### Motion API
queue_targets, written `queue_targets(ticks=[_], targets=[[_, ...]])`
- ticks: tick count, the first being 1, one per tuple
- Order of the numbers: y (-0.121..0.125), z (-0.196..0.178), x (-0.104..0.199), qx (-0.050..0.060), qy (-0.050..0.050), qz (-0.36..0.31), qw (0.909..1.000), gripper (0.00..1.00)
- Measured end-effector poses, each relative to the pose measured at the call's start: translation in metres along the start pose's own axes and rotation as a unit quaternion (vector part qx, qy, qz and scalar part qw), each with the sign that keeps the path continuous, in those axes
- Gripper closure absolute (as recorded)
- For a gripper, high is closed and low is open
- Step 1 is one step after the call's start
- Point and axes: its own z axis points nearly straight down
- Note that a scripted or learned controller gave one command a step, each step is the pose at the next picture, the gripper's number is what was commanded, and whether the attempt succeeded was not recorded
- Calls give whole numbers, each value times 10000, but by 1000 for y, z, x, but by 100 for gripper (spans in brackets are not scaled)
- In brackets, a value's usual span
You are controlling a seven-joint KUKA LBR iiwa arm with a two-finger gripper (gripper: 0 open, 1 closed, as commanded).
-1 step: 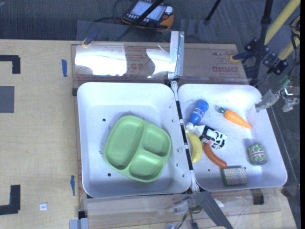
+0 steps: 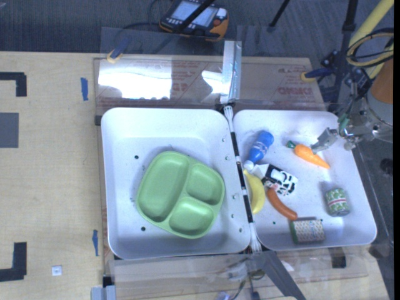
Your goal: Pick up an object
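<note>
Right bin (image 2: 365,230), nearest the viewer: one short patterned cylinder (image 2: 307,229) lying on its side by the front wall; one small green-and-white can (image 2: 337,200) upright toward the right wall, its label printed but too small to read. Middle of the same bin: one orange-red sausage-shaped toy (image 2: 281,205), one yellow banana (image 2: 255,192) against the divider, one black-and-white cow-patterned piece (image 2: 280,181) touching both; no wording legible. Farther back: one blue-and-white bottle (image 2: 259,147) lying tilted, cap toward the divider, label unreadable; one orange carrot (image 2: 308,154) with green top, lying clear of its neighbours. Left bin (image 2: 119,167): one green three-compartment plate (image 2: 180,193). Gripper (image 2: 327,138): at the far right of the right bin, just above the carrot's thick end; whether its fingers are parted or closed cannot be told, and nothing is seen between them. Handling judgement: the carrot is the likeliest pick, being nearest and isolated; a good attempt would centre over its thick end, span its narrow width, and descend squarely so it does not roll. Beyond the bins: flattened cardboard (image 2: 275,83) with faint reddish print, unreadable; a handheld pendant (image 2: 192,19) on the floor, screen text illegible.
</note>
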Motion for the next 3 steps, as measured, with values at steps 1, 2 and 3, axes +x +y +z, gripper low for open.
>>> queue_targets(ticks=[1, 2, 3], targets=[[-13, 74, 10, -21, 18, -1784, 9840, 0], [-13, 74, 10, -20, 18, -1784, 9840, 0], [-12, 62, 9, -47, -9, -1779, 9840, 100]])
